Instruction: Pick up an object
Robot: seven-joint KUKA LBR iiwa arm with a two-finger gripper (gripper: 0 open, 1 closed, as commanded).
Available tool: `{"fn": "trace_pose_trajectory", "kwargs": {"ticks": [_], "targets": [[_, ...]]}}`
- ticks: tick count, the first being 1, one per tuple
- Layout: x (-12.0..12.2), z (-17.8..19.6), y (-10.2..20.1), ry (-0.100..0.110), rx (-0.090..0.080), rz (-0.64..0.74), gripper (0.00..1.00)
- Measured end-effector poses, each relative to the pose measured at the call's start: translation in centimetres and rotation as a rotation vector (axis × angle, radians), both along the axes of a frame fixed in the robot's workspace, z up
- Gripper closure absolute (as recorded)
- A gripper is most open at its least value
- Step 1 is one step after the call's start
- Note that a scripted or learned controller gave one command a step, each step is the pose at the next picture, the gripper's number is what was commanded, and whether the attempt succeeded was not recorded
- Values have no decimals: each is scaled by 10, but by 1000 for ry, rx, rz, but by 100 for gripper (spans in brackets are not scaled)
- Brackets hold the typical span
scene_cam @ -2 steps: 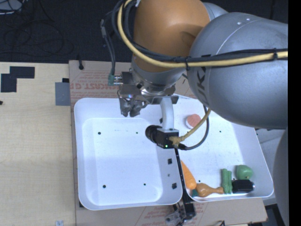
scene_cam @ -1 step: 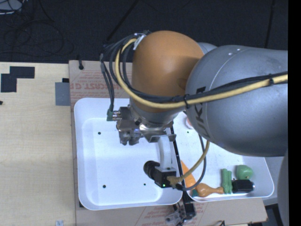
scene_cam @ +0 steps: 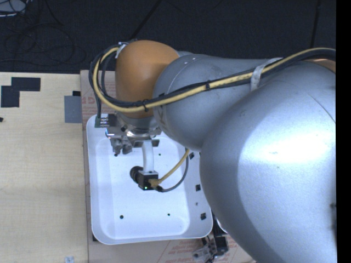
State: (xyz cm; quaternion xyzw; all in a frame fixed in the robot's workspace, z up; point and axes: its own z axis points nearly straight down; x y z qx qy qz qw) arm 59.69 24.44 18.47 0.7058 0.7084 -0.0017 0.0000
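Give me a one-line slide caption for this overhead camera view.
Grey arm with an orange band reaches in from the right, gripper poised over a white bin.

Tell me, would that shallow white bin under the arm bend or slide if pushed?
The shallow white plastic bin looks thin-walled with a rounded rim, so it is probably light and slightly flexible. Its glossy floor suggests a slippery surface. Being broad and low, it seems unlikely to tip.

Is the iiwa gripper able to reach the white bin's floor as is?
Probably yes: the gripper hangs right over the white bin, and nothing visible lies between it and the floor.
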Motion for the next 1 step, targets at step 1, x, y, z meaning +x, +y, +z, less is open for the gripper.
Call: {"fn": "trace_pose_trajectory", "kwargs": {"ticks": [1], "targets": [[-96,-79,-2,14,-2,-4,100]]}}
